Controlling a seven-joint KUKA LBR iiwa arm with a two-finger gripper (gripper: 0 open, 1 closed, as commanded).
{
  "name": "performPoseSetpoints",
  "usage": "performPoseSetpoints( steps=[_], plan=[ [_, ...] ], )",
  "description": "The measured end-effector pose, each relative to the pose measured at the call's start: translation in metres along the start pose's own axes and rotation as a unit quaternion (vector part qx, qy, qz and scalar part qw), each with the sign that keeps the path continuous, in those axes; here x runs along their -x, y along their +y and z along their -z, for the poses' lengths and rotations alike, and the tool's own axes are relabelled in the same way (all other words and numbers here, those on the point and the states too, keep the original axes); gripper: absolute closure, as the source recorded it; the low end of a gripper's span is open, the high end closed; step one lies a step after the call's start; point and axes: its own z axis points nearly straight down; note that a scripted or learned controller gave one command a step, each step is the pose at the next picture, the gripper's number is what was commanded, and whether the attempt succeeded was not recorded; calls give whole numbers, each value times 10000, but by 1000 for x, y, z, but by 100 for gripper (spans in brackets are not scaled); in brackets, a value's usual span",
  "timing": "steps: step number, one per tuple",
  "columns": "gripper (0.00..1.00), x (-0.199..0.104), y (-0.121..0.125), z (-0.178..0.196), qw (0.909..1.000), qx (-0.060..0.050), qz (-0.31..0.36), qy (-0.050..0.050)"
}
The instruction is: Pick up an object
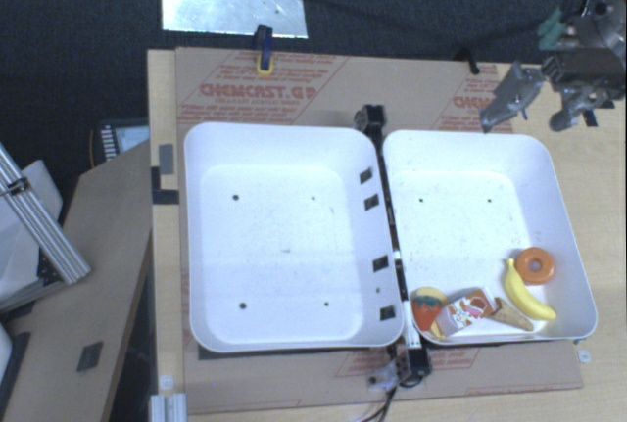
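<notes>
Well apart, claw [535, 109] spread open (nothing held), banana [525, 292] in right bin [460, 185]

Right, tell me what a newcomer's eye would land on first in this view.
The small heap of bright things in the near right corner of the right bin: a yellow banana, an orange ring, a tomato-like ball and a red-and-white packet. Next, the gripper hanging above that bin's far right edge, well away from them, its jaws spread with nothing between.
</notes>
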Motion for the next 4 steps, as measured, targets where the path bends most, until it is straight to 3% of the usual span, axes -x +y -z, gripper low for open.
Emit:
performPoseSetpoints(
  steps=[2, 3, 4],
  plan=[
    [0, -54, 0, 0, 10000, -1, 3, 3],
    [0, -99, 0, 0, 10000, -3, 9, 5],
    [0, -118, 0, 0, 10000, -3, -3, 4]
  ],
)
